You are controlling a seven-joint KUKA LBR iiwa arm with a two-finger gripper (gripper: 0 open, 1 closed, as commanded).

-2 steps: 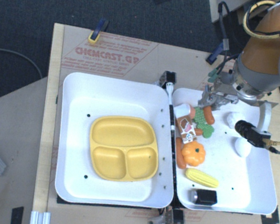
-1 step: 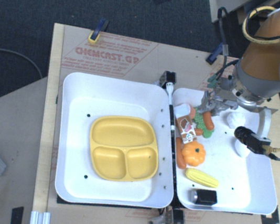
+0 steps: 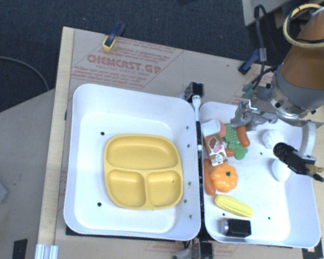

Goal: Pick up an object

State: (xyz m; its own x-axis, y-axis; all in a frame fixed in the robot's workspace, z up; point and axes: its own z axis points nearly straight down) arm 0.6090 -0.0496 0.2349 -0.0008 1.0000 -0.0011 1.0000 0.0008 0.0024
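My gripper (image 3: pixel 246 114) hangs over the right bin's (image 3: pixel 294 223) far left corner; how far it is open I cannot tell. Directly beneath lies the food pile: a small sausage (image 3: pixel 244 136) on a green piece (image 3: pixel 233 138).

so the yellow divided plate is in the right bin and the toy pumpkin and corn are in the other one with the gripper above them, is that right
Not quite. The camera view shows the yellow divided plate in the left bin, not the right. The toy pumpkin and corn lie in the right bin, with the gripper above that bin's far end.
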